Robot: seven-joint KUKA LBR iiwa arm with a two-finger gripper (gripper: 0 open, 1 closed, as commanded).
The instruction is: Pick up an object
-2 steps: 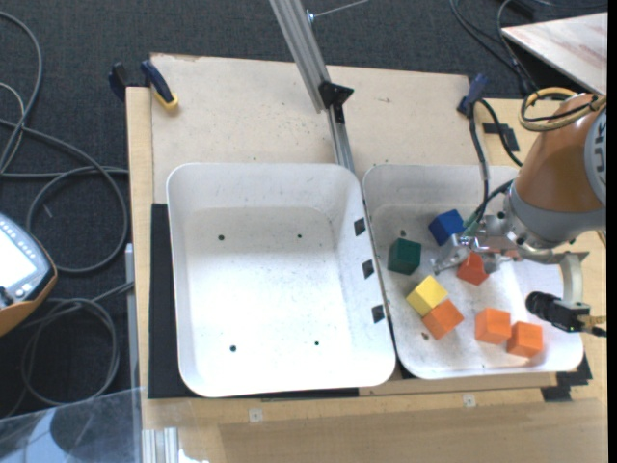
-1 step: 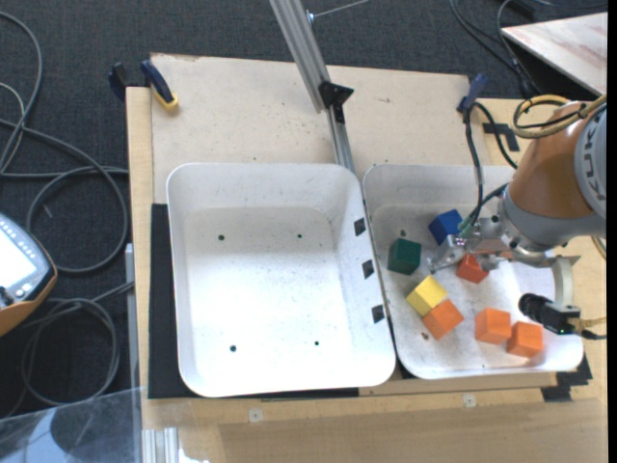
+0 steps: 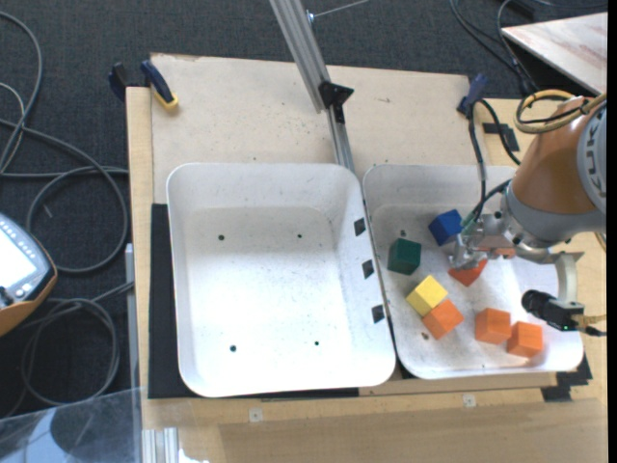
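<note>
Tool: the tool point(image 3: 469, 258) hangs low in the right bin point(image 3: 386, 186), reaching in from the right under the grey and orange arm point(image 3: 554, 177).
Opening: narrow, as far as the view shows; the fingers point(image 3: 461, 256) point down and stand close together.
Hold: a red block point(image 3: 468, 274) sits right at the fingertips, touching or nearly so; whether it is clamped between them I cannot tell.
Up-left of tool: blue cube point(image 3: 444, 226), just beside.
Left of tool: green cube point(image 3: 404, 256), near.
Below-left of tool: yellow cube point(image 3: 426, 294), with an orange cube point(image 3: 442, 317) touching it.
Below tool: two more orange cubes point(image 3: 493, 325), close together, near the bin's front rim.
Far left of tool: left bin point(image 3: 183, 186), on the counter point(image 3: 241, 114).
</note>
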